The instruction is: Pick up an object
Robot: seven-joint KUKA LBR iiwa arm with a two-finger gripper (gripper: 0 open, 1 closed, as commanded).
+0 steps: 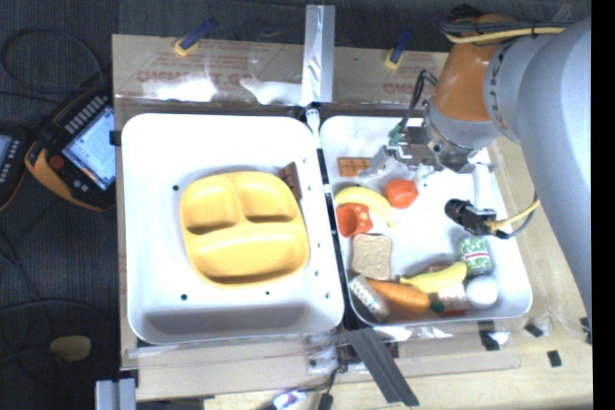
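Many small plastic toy foods crowd the right-hand shallow white bin [519, 288]; our two-finger gripper [411, 147] hovers near the round red toy tomato [402, 194]. We cannot tell its jaw state, so we centre above the tomato before descending.

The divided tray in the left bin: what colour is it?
Yellow; the tray shows clearly in the camera view.

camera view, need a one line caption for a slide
KUKA arm's gripper poised over the right bin of toy food, near a tomato; yellow divided plate in left bin.
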